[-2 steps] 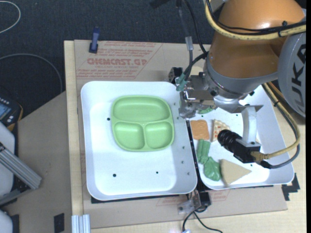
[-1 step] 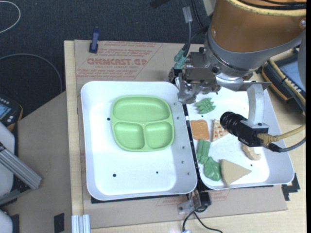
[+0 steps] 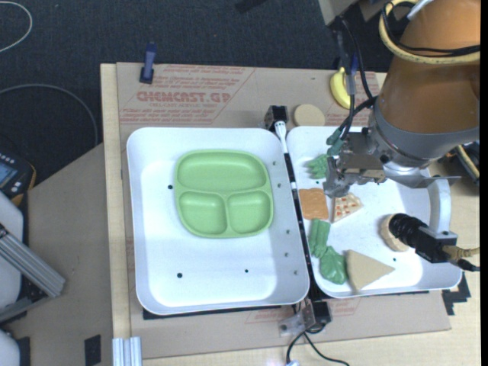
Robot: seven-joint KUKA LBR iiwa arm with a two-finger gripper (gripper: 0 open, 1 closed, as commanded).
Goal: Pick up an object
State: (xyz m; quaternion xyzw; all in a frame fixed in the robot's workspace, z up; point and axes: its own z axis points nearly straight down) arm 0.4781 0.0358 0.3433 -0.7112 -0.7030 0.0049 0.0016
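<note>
Two white bins sit side by side; the left bin holds a green divided plate. The gripper hangs in the right bin, its grip impossible to judge, just above a pizza slice, with an orange cracker beside.

Pizza slice — flat, right bin.
</note>
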